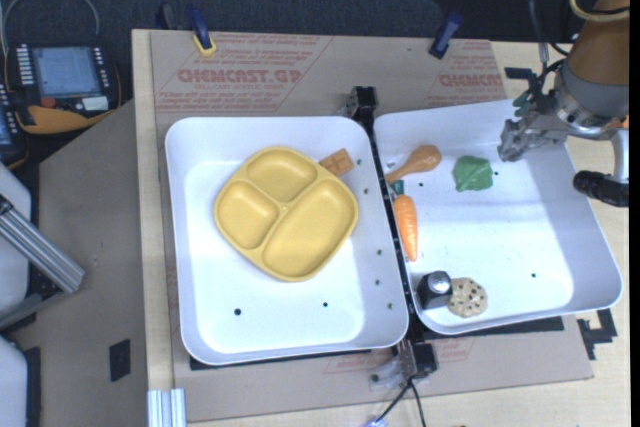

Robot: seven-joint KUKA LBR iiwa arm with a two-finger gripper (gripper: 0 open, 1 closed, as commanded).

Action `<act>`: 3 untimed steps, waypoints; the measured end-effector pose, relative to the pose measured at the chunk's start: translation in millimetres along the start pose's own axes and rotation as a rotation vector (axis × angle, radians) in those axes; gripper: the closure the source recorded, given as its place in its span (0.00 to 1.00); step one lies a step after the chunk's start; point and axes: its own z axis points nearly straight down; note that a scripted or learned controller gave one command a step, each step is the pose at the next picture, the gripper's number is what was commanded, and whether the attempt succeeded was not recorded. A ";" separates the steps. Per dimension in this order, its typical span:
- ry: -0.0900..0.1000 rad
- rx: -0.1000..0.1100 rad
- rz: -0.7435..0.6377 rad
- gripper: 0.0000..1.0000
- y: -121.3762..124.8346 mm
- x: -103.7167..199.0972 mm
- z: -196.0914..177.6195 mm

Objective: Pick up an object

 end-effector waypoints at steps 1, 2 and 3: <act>0.000 -0.002 -0.001 1.00 -1.4 7.0 -47.2; 0.000 -0.001 0.000 1.00 0.0 6.7 -78.6; 0.005 0.007 -0.004 1.00 -8.5 61.7 -84.6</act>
